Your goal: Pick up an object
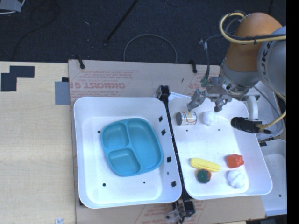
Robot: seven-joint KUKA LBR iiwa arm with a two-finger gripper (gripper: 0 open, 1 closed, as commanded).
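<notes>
Claw (208, 103) hanging over the far end of the right bin (252, 188), spread wide, nothing between the fingers.

Parked right above a gap between two candidates: a small can (188, 117) lying on its side just left, and a whitish lump (209, 118) just below and a touch right. Probably lined up for one of those, but hard to call which. Can on its side, so likely to roll if nudged. More stuff bunched at the near end, well apart from the claw: yellow corn (204, 164), a dark round thing (203, 176) touching it, a red-orange piece (235, 160) and another white lump (237, 178). Blue divided plate (132, 146) alone in the left bin (88, 139). White lumps nearly lost against the white plastic, shapes anyone's guess. Can label unreadable. Height of the fingertips over the bin floor impossible to judge from this slant.
</notes>
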